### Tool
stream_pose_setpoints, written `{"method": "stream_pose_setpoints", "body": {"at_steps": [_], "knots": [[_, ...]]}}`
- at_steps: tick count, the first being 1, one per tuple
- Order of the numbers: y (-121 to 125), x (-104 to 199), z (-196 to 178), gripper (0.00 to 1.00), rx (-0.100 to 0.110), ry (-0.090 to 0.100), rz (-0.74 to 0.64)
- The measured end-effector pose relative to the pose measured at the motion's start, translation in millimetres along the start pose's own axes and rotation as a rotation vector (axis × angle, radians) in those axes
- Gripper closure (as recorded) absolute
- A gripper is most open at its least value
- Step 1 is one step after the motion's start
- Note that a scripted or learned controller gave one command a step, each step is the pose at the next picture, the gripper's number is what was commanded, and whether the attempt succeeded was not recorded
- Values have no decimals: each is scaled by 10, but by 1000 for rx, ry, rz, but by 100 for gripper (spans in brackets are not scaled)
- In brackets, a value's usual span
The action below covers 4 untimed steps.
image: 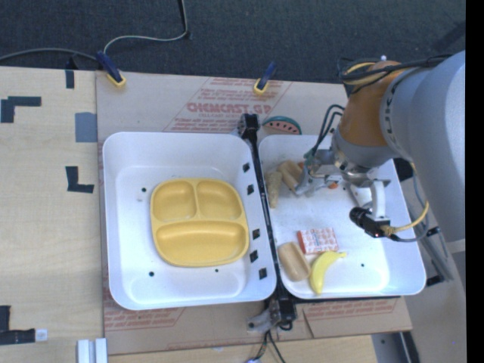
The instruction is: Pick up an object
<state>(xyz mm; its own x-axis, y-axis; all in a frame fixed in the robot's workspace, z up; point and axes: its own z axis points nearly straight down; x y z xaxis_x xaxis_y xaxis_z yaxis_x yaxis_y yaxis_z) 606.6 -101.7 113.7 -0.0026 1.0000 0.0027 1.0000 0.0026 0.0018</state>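
The right white bin [393,278] holds several small items. A pale tan, bread-like piece [288,174] lies near its back left corner. At the front lie a red-and-white packet [318,240], a brown bread roll [293,262] and a yellow banana [324,270]. My gripper [308,181] is low in the right bin, just right of the tan piece and close against it. The grey arm with its orange band [367,116] rises behind it. Nothing shows as lifted.
The left white bin [121,203] holds a yellow divided plate [200,221]. A black divider [259,203] runs between the two bins. Cardboard lies under them, with yellow clamps [112,72] at its back edge. A black cable [378,225] hangs off the wrist.
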Motion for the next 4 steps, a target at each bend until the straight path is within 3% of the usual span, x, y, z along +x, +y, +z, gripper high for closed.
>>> {"method": "stream_pose_setpoints", "body": {"at_steps": [1, 2, 3, 4], "knots": [[0, 0, 1, 0, 0, 0, 0], [-2, 10, -90, 100, 1, 2, -1], [-2, 9, -89, 0, 1, 2, -1], [461, 5, 245, 0, 12, -7, 1]]}}
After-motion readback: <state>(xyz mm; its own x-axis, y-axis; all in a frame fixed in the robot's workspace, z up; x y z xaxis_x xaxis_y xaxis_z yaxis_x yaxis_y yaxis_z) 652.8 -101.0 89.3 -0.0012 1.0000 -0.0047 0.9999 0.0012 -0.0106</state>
